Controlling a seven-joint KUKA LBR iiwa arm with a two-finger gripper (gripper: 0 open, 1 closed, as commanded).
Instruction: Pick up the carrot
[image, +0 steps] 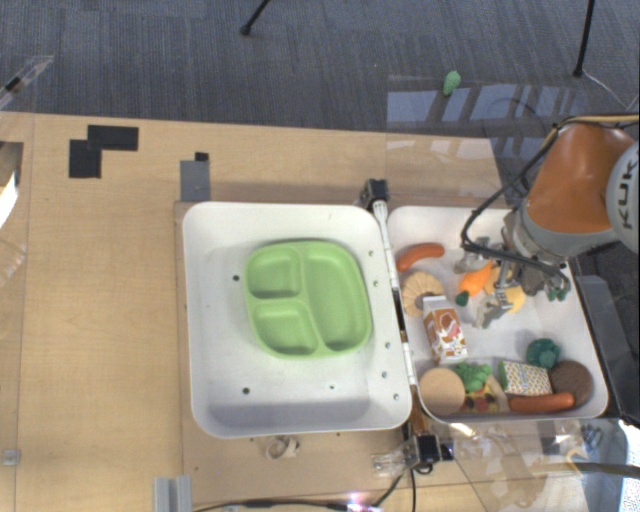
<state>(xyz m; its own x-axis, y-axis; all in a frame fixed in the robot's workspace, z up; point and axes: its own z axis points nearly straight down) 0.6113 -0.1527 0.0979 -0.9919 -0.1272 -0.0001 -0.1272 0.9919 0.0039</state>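
Carrot (477, 281): small, orange with a green tip, in the upper middle of the right bin (590, 335), directly under my gripper (492, 292). It appears to sit at my fingers, but whether it is truly between them or merely beside them I cannot tell, nor can I tell how far apart they stand; wrist and cabling cover them. Risks, as I judge them: if I have it only by one end, it may swing and drop on the lift; if I am off to one side, I close on nothing or nudge it away. A yellow piece (513, 297) lies just beside the carrot and could get pinched with it. Neighbours: sausage (419, 256) up and left, round cracker (424, 290) below that, small carton (444, 333) lower left, all near enough to be knocked on a sideways move. Well apart: the left bin (215, 380), holding a green divided plate (304, 299).
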